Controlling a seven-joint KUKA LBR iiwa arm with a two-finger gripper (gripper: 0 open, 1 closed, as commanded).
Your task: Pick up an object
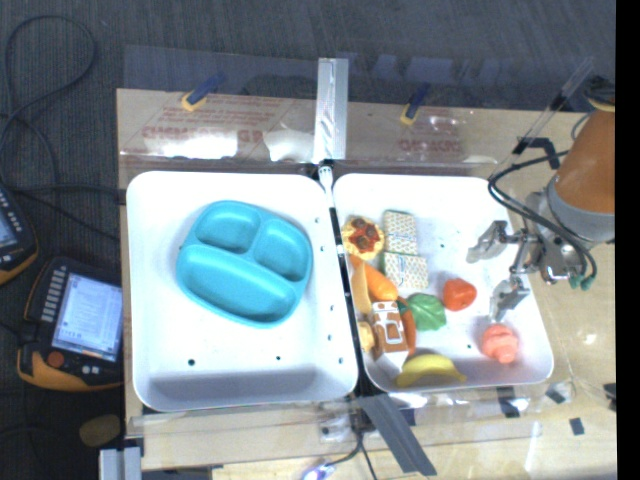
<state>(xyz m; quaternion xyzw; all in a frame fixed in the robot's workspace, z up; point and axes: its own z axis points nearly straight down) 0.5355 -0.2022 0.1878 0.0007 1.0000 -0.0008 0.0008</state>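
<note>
Toys lay crowded in the right bin (440, 193), most of them packed along its left wall: a brown round piece (362, 236), two checkered blocks (401, 246), an orange carrot-like piece (376, 282), a small box-shaped toy (388, 328), a green piece (427, 311) and a yellow banana (428, 370). Two sat apart toward the right, a red-orange ball (459, 294) and a pink lumpy toy (500, 342). The claw (501, 268) hung over that right side with its fingers (489, 241) spread and nothing between them, the red-orange ball just beside it and the pink toy near, below it in the view.

Likeliest failure, as I judged it, was a miss: the ball could roll off a closing finger, and the pink toy sat close to the bin's right wall, where one finger might strike the rim. A descent between the two could close on air. Reaching into the crowded left cluster risked pinching two pieces or shoving them.

Neither near toy had a clear long axis; both looked roundish. The banana lay with its length roughly along the bin's front wall, the carrot-like piece slanted from upper left to lower right. The left bin (150, 298) held a blue divided plate (244, 260), well apart from the claw
</note>
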